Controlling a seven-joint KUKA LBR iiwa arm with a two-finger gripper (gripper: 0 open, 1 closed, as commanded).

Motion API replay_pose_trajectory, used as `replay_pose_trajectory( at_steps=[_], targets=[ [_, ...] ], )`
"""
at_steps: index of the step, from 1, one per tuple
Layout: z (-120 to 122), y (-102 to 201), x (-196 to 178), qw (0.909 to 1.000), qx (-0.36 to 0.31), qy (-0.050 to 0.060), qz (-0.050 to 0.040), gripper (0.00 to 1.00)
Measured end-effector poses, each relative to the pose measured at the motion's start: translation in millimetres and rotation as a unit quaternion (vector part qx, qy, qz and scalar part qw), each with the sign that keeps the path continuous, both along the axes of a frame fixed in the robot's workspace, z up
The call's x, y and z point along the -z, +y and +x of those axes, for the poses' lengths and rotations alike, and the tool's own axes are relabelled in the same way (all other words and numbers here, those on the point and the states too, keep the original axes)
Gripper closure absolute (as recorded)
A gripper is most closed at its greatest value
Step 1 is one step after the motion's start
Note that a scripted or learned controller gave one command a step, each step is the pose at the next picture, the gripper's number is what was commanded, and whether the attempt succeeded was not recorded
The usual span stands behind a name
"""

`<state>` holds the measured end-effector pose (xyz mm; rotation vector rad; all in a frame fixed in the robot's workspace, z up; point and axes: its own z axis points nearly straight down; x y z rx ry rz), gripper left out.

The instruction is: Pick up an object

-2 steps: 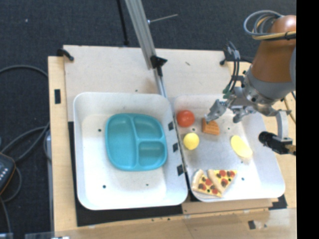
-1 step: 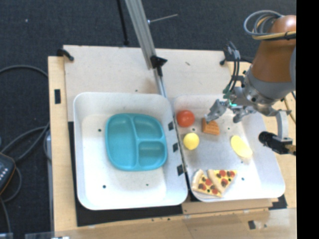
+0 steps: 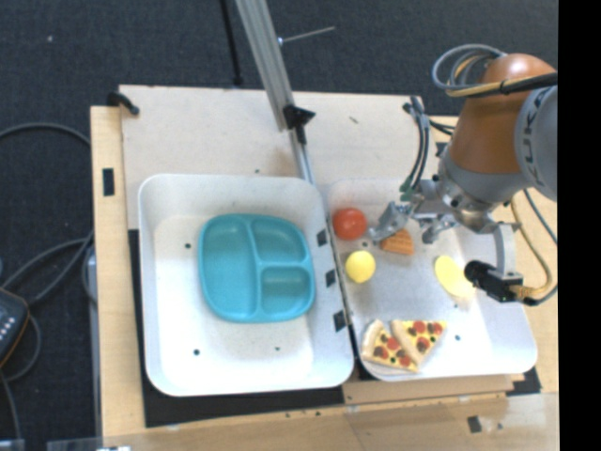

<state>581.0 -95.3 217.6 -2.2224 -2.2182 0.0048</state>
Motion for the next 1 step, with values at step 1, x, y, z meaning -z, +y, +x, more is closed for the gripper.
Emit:
replay_pose_trajectory(
  at_steps=[1],
  targets=[
    [-8.4,-7.2,57.4,1.0000,0.000,0.001,0.0000,0.00]
  ],
)
